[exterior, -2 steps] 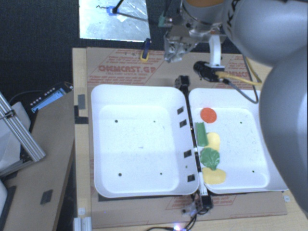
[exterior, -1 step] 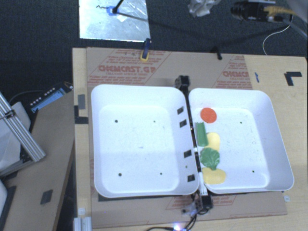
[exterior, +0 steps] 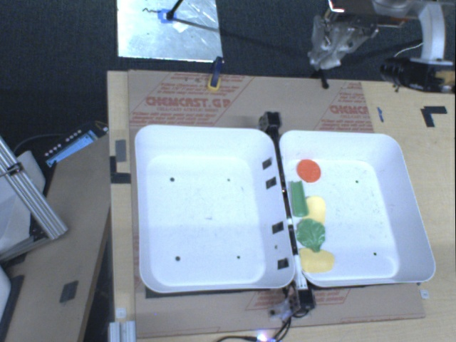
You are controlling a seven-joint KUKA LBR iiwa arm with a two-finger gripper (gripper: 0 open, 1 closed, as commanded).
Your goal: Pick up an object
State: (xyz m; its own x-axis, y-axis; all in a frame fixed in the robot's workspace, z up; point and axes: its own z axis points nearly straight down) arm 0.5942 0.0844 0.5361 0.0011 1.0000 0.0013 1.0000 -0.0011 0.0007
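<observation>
Dark carpet surrounds a pale wooden bench [exterior: 71, 212] on which a brown cardboard sheet [exterior: 235, 98] lies, printed in red with "CHEMCAST GP" along its far edge, the lettering repeated at a slant toward the right. Two shallow white bins sit side by side on that sheet, joined along the middle by black clips. Small objects line up against the inner wall of the right bin [exterior: 399, 191]: an orange-red disc [exterior: 308, 169] farthest back, then a green block [exterior: 297, 198] touching a pale yellow piece [exterior: 315, 208], a dark green leafy piece [exterior: 311, 234] and a yellow piece [exterior: 316, 261] nearest the camera. The left bin [exterior: 206, 212] shows only small dark dots on its floor. The gripper [exterior: 324, 57] hangs high beyond the bins' far edge, well apart from the objects, with nothing seen between its fingers; whether its jaws are open or closed I cannot tell. A shiny metal plate [exterior: 167, 20] lies on the carpet at the back.
</observation>
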